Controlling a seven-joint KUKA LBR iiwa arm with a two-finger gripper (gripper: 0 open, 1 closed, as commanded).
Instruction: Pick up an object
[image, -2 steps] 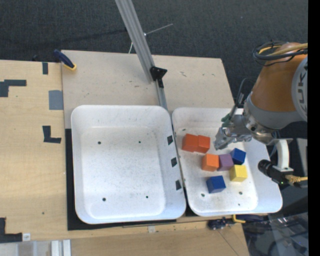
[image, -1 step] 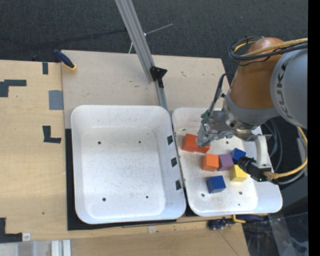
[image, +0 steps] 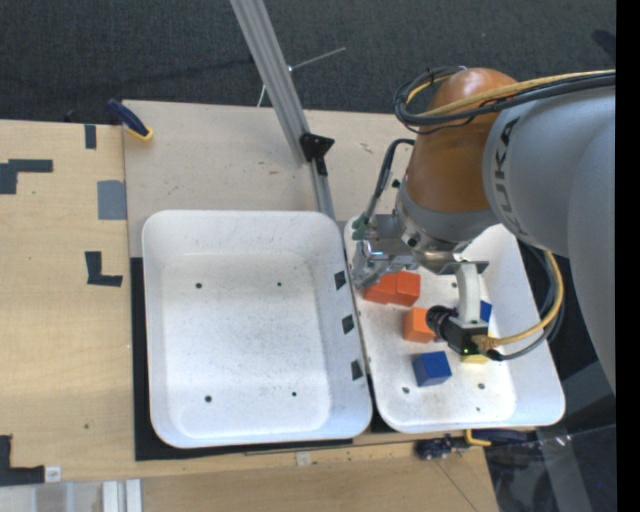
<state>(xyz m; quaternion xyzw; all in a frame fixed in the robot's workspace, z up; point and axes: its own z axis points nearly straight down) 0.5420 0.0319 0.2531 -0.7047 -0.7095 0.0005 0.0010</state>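
Pale plywood bench top (image: 60, 330) fills the left of the view, marked with dark grey tape patches, and beyond its far edge lies dark speckled carpet (image: 150, 45). A black mat sits under two shallow white plastic bins: the left bin (image: 165, 250) and the right bin (image: 535, 400), touching along their inner rims. A slanted grey metal pole (image: 285, 90) crosses the bench from the top and ends at a black clamp near the left bin's far corner. A small blue and yellow clamp (image: 130, 118) lies at the bench's far left edge.

The grey arm with its orange band (image: 455, 130) hangs over the right bin's far end. Its gripper (image: 375, 262) sits low at that bin's left rim, just beside a large orange block (image: 392, 290); whether it is apart or together cannot be told. A smaller orange block (image: 418, 324) lies near, and a blue cube (image: 432, 368) rests toward the near end.
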